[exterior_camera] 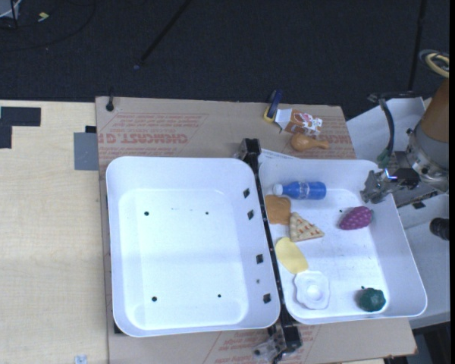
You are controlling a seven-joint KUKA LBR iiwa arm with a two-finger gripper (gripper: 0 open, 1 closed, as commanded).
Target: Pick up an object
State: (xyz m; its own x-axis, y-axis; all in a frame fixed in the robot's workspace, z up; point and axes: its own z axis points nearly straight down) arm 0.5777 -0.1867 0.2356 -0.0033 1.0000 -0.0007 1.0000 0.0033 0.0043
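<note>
Camera view looks down on the right bin (409, 279), where the loose objects lie: a purple grape bunch (355, 218) sits near the upper right wall, just below and left of the pincer (373, 186), apart from it with white floor between. The bunch is small, knobbly, dark magenta and lies on its side. Left of it is open bin floor, then a waffle-patterned wedge (304, 228) touching an orange-brown piece (277, 208) against the divider. A blue bottle with a white cap (300, 191) lies flat near the top wall. Lower down, a pale yellow piece (291, 255) rests above a white round cup (312, 290), and a dark green ball (371, 299) sits alone in the lower right corner, close to the rim. The widest free floor lies in the middle right of this bin, between the grapes and the green ball. The pincer hangs over the upper right rim, nothing seen between its tips; whether it is spread or pressed together cannot be told. The left bin (121, 241) adjoins across the divider. Both bins rest on a cardboard sheet (174, 131) over the worktop (38, 264).
</note>
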